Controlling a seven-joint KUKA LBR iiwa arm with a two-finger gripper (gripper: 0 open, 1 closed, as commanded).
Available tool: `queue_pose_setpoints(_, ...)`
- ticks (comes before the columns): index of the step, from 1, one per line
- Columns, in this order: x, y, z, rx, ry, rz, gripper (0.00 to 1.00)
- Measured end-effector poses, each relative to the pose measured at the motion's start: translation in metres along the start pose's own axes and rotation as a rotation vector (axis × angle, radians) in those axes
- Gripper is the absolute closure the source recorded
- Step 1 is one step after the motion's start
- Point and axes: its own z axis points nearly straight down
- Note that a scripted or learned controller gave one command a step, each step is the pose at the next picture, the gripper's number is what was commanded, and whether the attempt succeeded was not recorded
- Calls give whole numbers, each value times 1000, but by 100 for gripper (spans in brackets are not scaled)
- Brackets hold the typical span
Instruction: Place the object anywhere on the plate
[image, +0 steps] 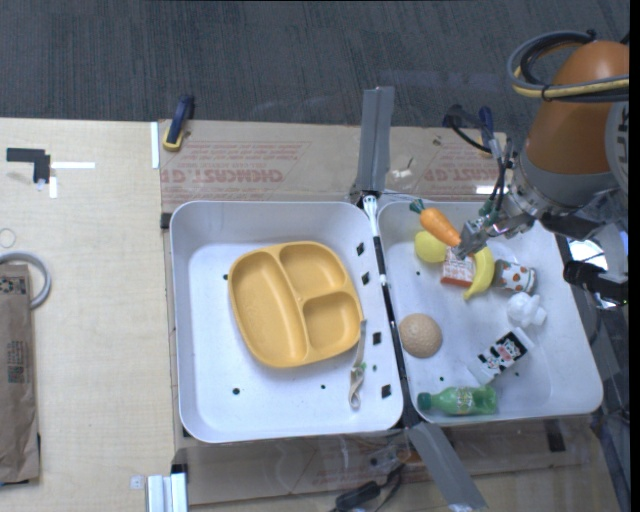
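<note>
A pale wood-grain counter (90, 380) fills the left side under even light, with dark grey carpeted floor (250, 50) beyond its far edge, a printed brown cardboard sheet (270, 160) behind the bins, and a brown paper bag (15, 370) at the left margin.

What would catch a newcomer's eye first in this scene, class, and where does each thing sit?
The yellow divided plate stands out, lying alone in the left bin. Next comes the cluster of toy food in the right bin: a carrot, a banana, a brown egg and a green bottle. The hand hovers over the carrot end of that pile.
</note>
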Motion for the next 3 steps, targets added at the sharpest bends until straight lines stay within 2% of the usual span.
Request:
queue_pose_setpoints(1, 97, 34, 31, 3, 2, 312, 100)
queue_pose_setpoints(2, 147, 38, -44, 2, 0, 385, 100)
queue_pose_setpoints(3, 146, 38, -44, 2, 0, 386, 0)
